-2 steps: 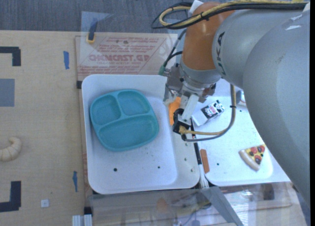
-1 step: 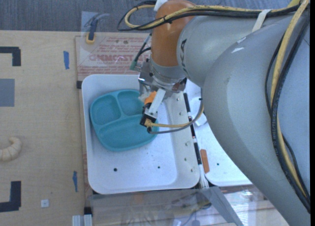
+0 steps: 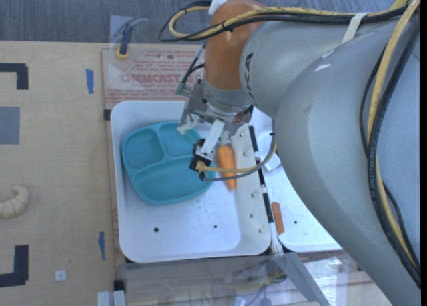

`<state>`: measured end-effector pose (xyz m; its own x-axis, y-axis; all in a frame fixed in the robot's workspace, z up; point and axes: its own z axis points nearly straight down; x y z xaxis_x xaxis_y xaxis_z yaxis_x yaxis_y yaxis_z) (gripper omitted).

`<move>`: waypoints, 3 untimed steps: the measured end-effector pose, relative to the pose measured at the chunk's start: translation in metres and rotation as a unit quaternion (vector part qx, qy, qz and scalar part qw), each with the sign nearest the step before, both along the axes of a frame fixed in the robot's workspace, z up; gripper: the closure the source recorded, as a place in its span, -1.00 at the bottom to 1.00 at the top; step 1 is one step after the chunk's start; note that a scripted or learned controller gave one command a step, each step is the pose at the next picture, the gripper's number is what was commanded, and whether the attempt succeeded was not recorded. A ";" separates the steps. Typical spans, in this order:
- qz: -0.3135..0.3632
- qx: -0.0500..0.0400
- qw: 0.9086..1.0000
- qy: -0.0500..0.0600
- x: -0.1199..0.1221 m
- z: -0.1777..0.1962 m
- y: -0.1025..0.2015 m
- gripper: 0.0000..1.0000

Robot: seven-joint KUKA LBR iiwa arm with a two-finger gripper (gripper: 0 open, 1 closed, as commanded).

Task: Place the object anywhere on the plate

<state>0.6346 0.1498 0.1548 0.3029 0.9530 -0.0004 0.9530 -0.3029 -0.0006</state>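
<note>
Pale wooden surface [image 3: 53, 131] is spreading out to the left, carrying two white bins side by side. The grey arm [image 3: 320, 98] is reaching in from the right and covering much of the right bin [image 3: 300, 228].

The left bin [image 3: 180, 248] is holding a teal divided plate [image 3: 160, 178], and nothing is lying in the compartments that are showing. An orange carrot-like object [image 3: 227, 161] is sitting just beside the plate's right edge, between it and the bin's right wall. Whether it is touching the rim, resting on the bin floor or hanging off the floor is not clear.

The pincer [image 3: 207, 128] is hovering over the plate's right side, close to the object. I cannot tell whether it is released, clenched or grasping anything.

Judging by this, the placing is not yet done. The object is lying beside the plate rather than on it, so a short carry leftward appears to be what is remaining.

A small orange piece [image 3: 277, 219] is lying at the right bin's near rim, and a pale curled thing [image 3: 13, 202] is resting on the wood, well apart.
</note>
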 end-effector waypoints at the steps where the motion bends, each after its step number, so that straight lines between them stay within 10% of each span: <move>1: 0.037 0.000 0.999 -0.001 0.032 0.011 -0.045 -1.00; 2: -0.053 0.000 0.999 -0.001 0.032 0.069 -0.052 -1.00; 3: -0.050 -0.001 0.999 -0.001 0.032 0.080 -0.049 1.00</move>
<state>0.6670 0.1009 0.2344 0.3974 0.9176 -0.0007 0.9176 -0.3974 0.0016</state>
